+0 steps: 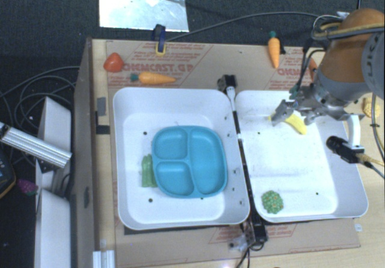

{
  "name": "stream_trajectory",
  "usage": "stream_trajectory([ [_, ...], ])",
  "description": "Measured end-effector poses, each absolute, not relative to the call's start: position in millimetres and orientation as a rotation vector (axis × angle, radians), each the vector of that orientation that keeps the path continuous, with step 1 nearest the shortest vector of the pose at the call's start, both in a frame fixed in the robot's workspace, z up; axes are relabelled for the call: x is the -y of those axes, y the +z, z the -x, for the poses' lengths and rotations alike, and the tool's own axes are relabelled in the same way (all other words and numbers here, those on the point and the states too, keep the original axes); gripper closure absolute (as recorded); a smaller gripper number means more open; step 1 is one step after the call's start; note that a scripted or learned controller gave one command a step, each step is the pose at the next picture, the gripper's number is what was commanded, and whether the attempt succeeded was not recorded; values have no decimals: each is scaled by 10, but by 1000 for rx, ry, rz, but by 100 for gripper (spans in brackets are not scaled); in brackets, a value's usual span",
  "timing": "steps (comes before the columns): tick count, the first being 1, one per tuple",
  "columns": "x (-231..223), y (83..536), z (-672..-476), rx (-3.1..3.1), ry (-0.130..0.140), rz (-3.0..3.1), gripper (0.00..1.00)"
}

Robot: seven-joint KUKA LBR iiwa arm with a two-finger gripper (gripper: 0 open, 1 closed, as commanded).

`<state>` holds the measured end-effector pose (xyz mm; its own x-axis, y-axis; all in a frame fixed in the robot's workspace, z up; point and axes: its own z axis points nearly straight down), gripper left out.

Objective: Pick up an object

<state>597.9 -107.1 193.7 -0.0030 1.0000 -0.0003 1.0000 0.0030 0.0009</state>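
Camera view: two white bins (pixel 180 101).
Left bin: one blue plate (pixel 189 160), one green piece (pixel 147 171).
Right bin: one yellow object (pixel 295 122), one green ball (pixel 272 202).
Claw (pixel 293 115): fingers apart, straddling the yellow object.

1. The arm (pixel 352 50) comes in from the right side of the view.
2. It is grey, with a big orange band near the top.
3. The arm bends down and to the left.
4. The gripper (pixel 293 116) sits at its low end.
5. Its two fingers (pixel 280 114) are spread apart, pointing down and left.
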Motion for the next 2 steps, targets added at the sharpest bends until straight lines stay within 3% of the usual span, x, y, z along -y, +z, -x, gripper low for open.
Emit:
stream_trajectory([
  [1,1605,1915,-6612,-2221,2,-2218,0],
  [2,1747,1144,-6682,-2223,-1,-2220,0],
])
